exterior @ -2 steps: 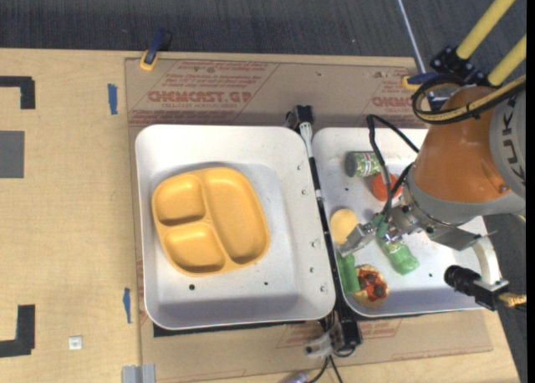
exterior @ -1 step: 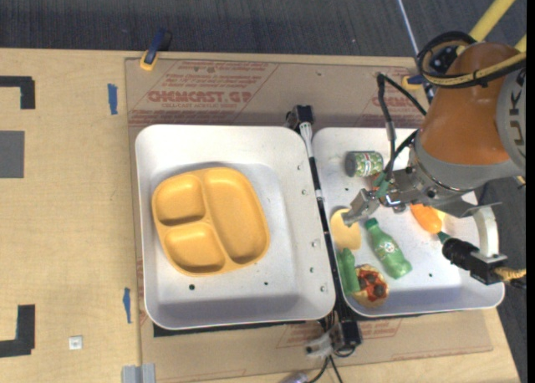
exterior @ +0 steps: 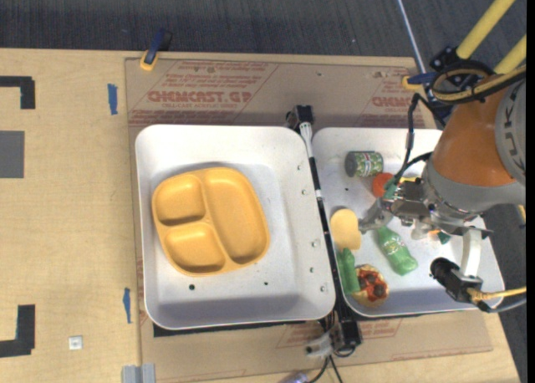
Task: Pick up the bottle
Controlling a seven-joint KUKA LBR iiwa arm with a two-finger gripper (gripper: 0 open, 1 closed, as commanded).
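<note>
Green plastic bottle, 1 pc, was noted lying flat in the right bin, long axis diagonal, upper-left to lower-right; cap end couldn't be told. 2 white bins were counted; 1 yellow divided tray was seen in the left bin. Gripper was found just above the bottle; jaw state couldn't be told. Nearby: 1 green can, 1 yellow round item, 1 red item, 1 multicoloured packet.

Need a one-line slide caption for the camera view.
KUKA arm's gripper over the right bin, at the green bottle among clutter; yellow divided tray in the left bin.
</note>
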